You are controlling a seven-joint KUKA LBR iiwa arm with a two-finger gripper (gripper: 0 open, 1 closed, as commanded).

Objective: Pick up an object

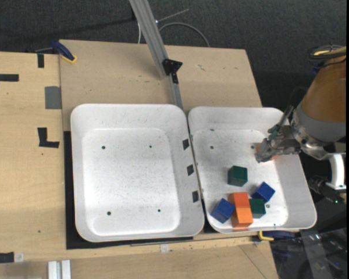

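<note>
The hand [266,151], its state I cannot tell, should descend straight onto the lone dark green cube [237,175] just below-left.

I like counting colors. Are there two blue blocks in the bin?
Yes, two blue blocks lie in the right bin, flanking the orange one.

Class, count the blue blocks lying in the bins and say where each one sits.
2. One blue block lies at the right bin's near edge, left of the orange block; the other sits right of it. More may hide behind the pile.
</note>
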